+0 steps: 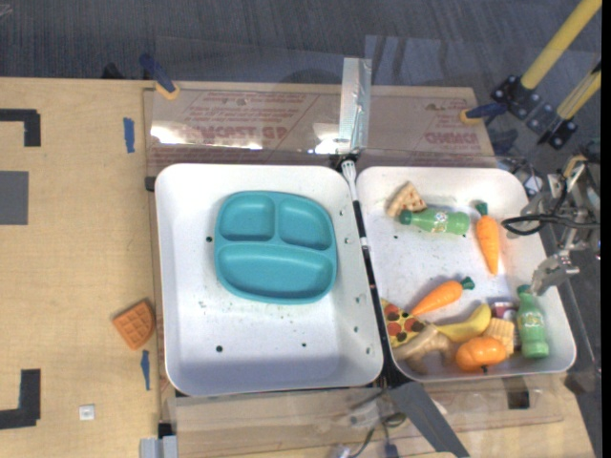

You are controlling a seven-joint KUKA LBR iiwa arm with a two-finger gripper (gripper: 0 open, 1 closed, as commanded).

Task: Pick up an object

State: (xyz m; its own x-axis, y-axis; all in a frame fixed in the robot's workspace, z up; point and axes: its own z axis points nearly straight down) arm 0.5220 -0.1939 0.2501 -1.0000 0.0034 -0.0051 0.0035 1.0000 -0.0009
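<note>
Waffle [134, 324]: lies on the bench outside the bins, at 8 o'clock of the left bin [172, 370]; out of the pick area, so leave it.
Plate [277, 246]: teal, three-part, flat at the centre of the left bin; too broad and low for you to try, I judge.
Right bin [434, 375]: holds all your likely picks.
Wedge [406, 198]: at 11 o'clock, touching the cap end of the lying bottle.
Lying bottle [436, 220]: green, on its side near 12 o'clock, its long sides free.
Heap: at 6 o'clock, a carrot [441, 296], banana [465, 324] and orange [480, 353] press together; a grab there may slip.
Lone carrot [488, 244]: at 2 o'clock, apart from its neighbours, pointing down; your best target, I judge.
Second bottle [531, 324]: at 4 o'clock, close against the rim, so crowded.
Grip: you cannot tell its state here; count nothing as held.
</note>
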